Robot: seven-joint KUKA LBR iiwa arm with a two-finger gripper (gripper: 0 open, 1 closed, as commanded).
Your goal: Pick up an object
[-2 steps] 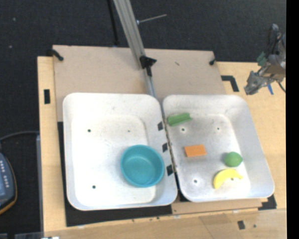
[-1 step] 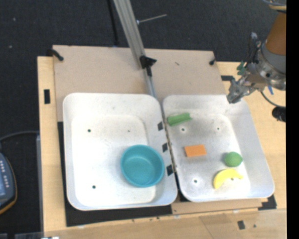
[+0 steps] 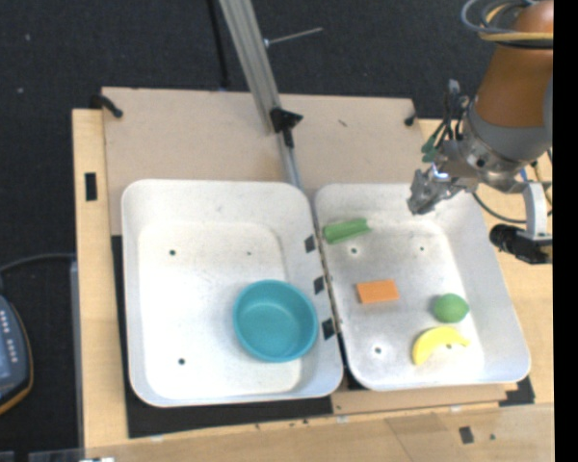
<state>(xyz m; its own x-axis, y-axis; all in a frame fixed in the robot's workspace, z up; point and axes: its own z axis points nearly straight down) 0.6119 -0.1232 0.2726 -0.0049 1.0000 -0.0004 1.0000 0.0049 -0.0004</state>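
Gripper: your gripper point(image 3: 426, 196) hangs over the far right corner of the right bin point(image 3: 482, 258); whether it is released or clenched cannot be told from this view, and nothing is seen in its grasp
Nearest target: the green piece point(image 3: 346, 229) lies flat near the far left edge of the right bin, beside the divider point(image 3: 320, 268); it sits well apart from the gripper
Other targets: orange block point(image 3: 377, 292) at mid-bin; green ball point(image 3: 450, 307) and yellow banana point(image 3: 437, 344) close together at the near right
Left bin: one blue bowl point(image 3: 275, 320), upright, near the divider
Handling, as judged: all look like light, stiff toy pieces; the ball may roll out of a pinch and the bowl's thin rim is awkward
Advice: you should take the orange block across its short sides, flat faces giving the surest hold
Progress: pick not yet made
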